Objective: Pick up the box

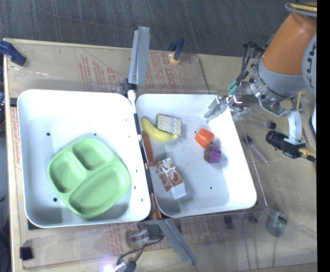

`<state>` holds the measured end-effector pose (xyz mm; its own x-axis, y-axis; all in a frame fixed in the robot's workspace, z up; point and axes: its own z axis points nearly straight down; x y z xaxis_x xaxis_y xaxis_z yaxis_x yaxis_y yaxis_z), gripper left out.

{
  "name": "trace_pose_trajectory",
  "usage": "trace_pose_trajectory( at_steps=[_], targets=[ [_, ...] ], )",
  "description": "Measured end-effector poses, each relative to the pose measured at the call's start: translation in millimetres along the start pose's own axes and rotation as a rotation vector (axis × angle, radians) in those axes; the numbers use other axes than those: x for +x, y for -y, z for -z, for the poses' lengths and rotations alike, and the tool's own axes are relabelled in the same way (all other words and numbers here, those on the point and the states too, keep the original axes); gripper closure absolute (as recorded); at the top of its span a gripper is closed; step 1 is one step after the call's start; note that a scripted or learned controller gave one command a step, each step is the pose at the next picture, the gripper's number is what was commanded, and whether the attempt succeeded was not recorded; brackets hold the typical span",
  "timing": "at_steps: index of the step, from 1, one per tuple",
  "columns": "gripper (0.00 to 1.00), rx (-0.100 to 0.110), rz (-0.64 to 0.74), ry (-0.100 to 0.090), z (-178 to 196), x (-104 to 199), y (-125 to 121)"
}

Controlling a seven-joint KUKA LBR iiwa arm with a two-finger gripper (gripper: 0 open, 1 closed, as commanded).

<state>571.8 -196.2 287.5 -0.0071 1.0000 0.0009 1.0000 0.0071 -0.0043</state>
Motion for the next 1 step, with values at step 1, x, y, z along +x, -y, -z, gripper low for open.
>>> trace_pose_trajectory(
  at_steps=[1],
  targets=[
    [0.00, 0.001, 0.080, 0.002, -78.2, 53.1, -47.1]
  ],
)
